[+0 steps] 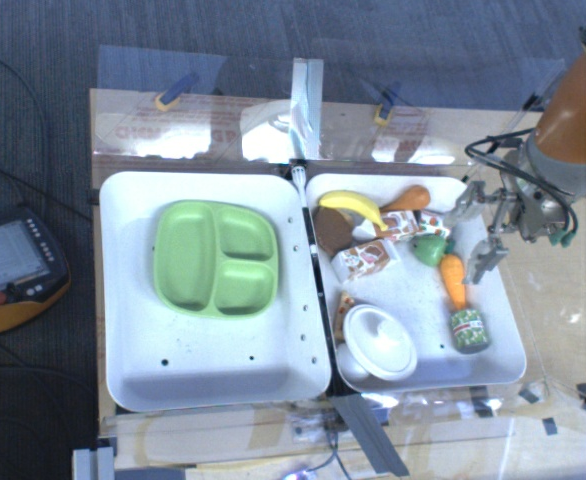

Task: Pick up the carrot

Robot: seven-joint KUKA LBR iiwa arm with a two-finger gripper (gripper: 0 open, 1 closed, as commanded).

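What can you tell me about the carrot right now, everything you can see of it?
The carrot is a small orange, smooth-looking piece, probably plastic, lying flat on the floor of the right bin, near its right wall. It runs roughly up and down the image. Its upper end sits beside a green item; its lower end meets a green-and-dark packet. The gripper hangs just up and right of it, not holding it.
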